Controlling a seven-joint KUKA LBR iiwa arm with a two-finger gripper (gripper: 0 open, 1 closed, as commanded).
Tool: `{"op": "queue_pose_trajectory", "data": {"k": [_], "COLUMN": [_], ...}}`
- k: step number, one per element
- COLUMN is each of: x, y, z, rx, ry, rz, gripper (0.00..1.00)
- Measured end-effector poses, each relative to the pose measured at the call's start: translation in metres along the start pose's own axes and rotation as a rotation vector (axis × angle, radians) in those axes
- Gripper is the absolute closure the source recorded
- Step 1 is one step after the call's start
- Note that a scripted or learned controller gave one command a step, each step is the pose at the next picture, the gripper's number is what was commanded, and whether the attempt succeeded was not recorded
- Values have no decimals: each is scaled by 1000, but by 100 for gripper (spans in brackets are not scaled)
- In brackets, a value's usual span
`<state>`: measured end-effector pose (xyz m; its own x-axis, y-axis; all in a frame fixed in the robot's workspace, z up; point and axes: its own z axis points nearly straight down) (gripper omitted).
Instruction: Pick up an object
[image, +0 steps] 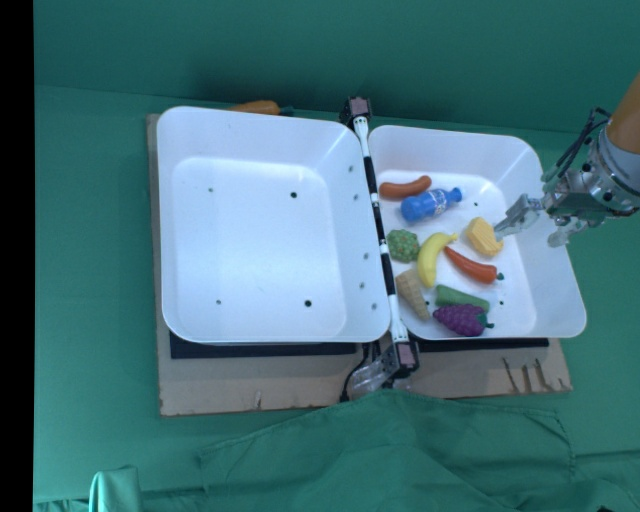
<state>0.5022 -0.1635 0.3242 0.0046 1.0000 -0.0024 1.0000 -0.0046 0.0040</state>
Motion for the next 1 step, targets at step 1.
{"op": "queue_pose_trajectory", "data": {"k": [1], "x": [15], "y": [66], "z": [79], "rx": [4], "ry": [1], "rz": [-4], "gripper": [0]}}
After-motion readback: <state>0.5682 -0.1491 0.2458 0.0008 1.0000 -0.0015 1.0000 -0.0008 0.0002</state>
